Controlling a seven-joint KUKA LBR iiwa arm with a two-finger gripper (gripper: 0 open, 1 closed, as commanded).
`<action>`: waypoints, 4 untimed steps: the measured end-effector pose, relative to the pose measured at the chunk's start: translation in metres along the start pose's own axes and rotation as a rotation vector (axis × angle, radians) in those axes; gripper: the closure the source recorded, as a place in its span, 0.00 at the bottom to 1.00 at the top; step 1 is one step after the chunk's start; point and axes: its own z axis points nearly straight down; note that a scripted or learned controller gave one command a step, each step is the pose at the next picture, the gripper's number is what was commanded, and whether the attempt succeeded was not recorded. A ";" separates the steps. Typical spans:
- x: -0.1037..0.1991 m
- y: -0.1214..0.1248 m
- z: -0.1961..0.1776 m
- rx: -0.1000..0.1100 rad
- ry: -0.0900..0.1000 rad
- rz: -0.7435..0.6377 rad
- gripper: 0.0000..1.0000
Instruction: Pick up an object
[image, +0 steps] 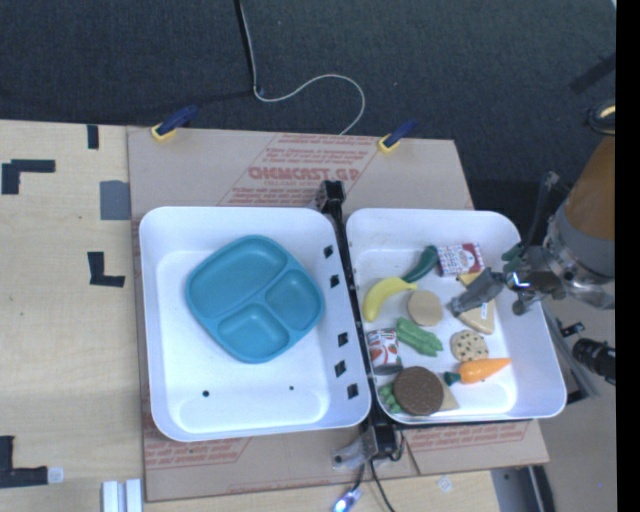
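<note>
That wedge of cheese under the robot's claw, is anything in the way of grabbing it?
Nothing visible blocks it. The end effector hangs right over the cheese wedge; a cookie and a carrot lie close beside it.

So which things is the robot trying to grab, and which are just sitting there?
For the job: gripper, banana, carrot, round cookie, cracker, green pepper, small can.

Just lying about: blue divided plate, left bin, yellow clamps.

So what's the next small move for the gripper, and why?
Probably lower straight down toward the cheese wedge. The gripper hovers over the right bin just above it, holding nothing, with the cookie and carrot close by.
</note>
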 end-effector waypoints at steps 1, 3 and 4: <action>0.044 -0.002 -0.007 0.001 0.002 -0.004 0.00; 0.115 -0.003 0.087 0.005 0.001 -0.001 1.00; 0.188 0.122 0.096 -0.009 0.000 -0.008 1.00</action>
